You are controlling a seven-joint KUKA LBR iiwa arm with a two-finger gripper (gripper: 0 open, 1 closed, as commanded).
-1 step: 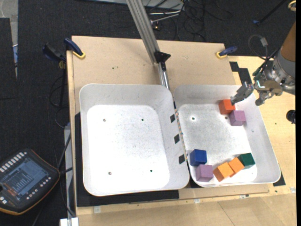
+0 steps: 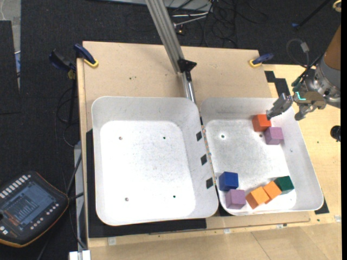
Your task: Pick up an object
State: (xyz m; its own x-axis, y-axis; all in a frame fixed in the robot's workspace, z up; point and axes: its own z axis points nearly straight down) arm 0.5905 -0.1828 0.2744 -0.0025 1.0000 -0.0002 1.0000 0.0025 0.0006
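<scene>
Both bins [image 2: 146, 161] were white with fine dark speckling. In the right bin [image 2: 303, 167]: one orange block [image 2: 261, 122], one pale purple block [image 2: 274, 135], one blue block [image 2: 229, 180], a second purple block [image 2: 235, 198], two more orange blocks [image 2: 259, 195] and one green block [image 2: 284, 184]. The surface [image 2: 135, 69] was light tan wood. Clamps [image 2: 85, 56] at its far corners were blue and yellow.
</scene>
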